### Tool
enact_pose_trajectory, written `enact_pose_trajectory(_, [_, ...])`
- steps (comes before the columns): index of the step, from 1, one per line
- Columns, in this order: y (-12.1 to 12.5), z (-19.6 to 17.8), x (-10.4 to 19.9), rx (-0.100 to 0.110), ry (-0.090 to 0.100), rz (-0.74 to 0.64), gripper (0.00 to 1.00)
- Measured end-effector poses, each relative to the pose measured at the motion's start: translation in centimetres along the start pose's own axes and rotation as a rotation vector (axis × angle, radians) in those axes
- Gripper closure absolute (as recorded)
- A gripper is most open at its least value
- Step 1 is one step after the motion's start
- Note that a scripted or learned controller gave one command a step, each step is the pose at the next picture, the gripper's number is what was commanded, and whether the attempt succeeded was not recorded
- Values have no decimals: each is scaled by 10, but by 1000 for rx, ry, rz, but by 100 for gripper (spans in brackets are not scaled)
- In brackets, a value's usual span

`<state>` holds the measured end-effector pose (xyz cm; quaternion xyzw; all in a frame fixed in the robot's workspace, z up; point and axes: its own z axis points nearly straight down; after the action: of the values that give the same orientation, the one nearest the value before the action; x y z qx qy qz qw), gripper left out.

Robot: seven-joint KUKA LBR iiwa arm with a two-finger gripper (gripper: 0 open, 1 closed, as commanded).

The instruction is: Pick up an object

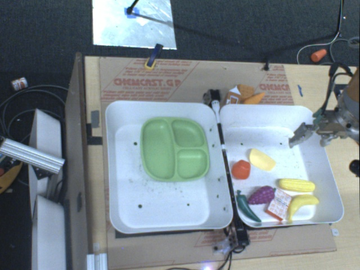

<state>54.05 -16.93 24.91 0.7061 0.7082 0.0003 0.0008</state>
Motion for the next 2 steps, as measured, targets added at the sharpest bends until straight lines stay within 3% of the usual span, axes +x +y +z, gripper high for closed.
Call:
enact_pose_trajectory(1, [1,95,53,8,4,-6,0])
enact_pose_trajectory(2, [-12,163,68,-17,-24,12,0])
